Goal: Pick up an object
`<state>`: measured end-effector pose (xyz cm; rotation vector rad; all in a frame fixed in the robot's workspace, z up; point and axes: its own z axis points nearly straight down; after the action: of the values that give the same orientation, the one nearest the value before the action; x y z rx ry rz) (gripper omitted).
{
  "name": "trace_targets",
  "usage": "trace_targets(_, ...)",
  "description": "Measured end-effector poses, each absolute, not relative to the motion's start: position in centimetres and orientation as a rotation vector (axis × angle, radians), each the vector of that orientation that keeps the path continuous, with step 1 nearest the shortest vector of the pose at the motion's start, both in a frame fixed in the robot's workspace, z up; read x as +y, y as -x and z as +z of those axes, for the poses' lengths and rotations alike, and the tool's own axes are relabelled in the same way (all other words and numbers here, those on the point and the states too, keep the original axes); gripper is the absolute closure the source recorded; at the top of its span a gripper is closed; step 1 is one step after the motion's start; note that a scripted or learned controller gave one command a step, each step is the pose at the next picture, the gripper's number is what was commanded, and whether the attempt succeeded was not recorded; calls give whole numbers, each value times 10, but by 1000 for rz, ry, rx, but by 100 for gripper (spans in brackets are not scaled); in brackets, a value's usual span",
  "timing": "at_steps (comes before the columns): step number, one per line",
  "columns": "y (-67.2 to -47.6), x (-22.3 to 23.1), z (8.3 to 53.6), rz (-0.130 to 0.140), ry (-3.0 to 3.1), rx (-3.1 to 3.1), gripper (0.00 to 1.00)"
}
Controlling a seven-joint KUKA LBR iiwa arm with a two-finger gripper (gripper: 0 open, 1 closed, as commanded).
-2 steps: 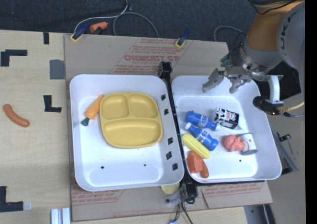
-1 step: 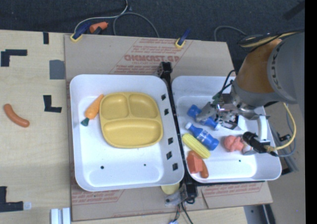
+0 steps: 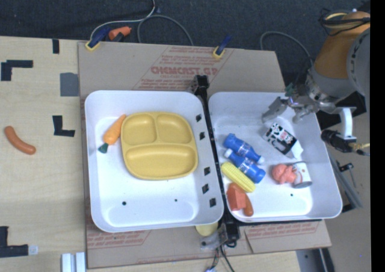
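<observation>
**Arm poised over the right bin**

The gripper (image 3: 287, 108) hangs above the right bin (image 3: 322, 204), fingers spread and clutching nothing. Just below it lies a black-and-white packet (image 3: 281, 137). Further down sit a pink toy (image 3: 284, 173), blue bottles (image 3: 243, 157), a yellow corn cob (image 3: 237, 177) and an orange piece (image 3: 239, 199).

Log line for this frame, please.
gripper: open, over right bin | holding: nothing | nearest: black-and-white box
</observation>
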<state>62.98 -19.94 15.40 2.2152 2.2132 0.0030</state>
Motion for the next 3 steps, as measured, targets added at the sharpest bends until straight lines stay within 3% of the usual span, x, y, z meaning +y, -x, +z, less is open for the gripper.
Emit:
trace_targets(1, -652, -181, 82, -2, -2216, 2222, 0)
trace_targets(2, -596, -228, 123, -5, -2226, 2215, 0)
trace_targets(3, -671, -204, 83, 2, -2212, 2225, 0)
